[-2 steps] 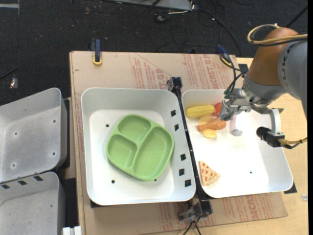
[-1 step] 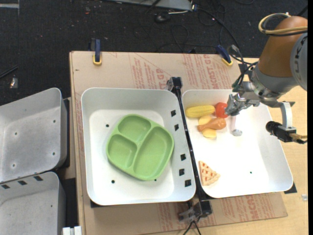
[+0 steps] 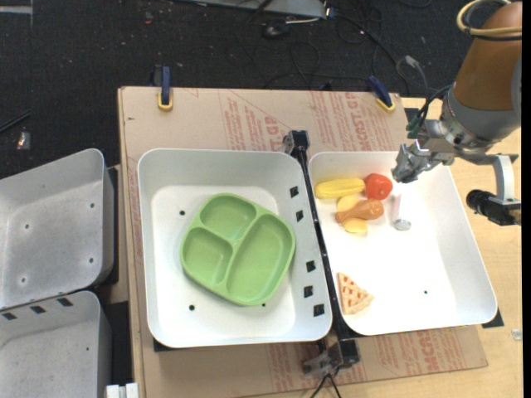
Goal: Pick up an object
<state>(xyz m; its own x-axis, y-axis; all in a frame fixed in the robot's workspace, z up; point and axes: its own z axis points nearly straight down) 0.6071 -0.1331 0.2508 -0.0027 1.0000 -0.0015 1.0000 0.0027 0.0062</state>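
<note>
Toy food [image 3: 358, 201] — banana, tomato, carrot — clusters at the right bin's [image 3: 448, 288] far-left corner. Gripper [image 3: 406, 171] hovers just beside the tomato; its finger state — cannot tell.

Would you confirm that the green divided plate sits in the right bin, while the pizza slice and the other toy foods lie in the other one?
Not quite: the camera view shows the green divided plate in the left bin; the pizza slice and other toy foods lie in the right bin.

A yellow banana [image 3: 338, 188] lies flat near the upper left of the right bin, a red tomato [image 3: 378, 186] touching its right end. Just below sit an orange piece [image 3: 362, 211] and a small yellow piece [image 3: 355, 227]. A pizza slice [image 3: 353, 293] lies apart, lower left.
</note>
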